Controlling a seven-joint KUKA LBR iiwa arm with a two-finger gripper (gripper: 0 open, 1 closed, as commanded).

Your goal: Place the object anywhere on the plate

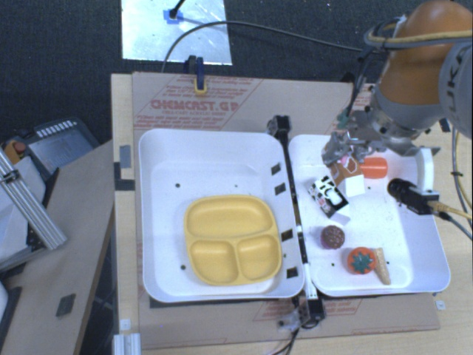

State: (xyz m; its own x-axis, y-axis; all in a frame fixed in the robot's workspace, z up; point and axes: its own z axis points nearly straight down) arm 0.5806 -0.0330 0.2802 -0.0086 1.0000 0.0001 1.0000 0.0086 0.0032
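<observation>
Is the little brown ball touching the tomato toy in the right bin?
Apart. The camera view shows bare white bin floor between the brown ball and the tomato toy.

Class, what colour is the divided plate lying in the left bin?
Yellow. The plate has three compartments; the camera view shows it from above, in the left bin.

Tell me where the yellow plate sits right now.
The yellow plate lies in the left bin, toward its front, near the divider between the bins. The gripper hangs over the right bin.
</observation>
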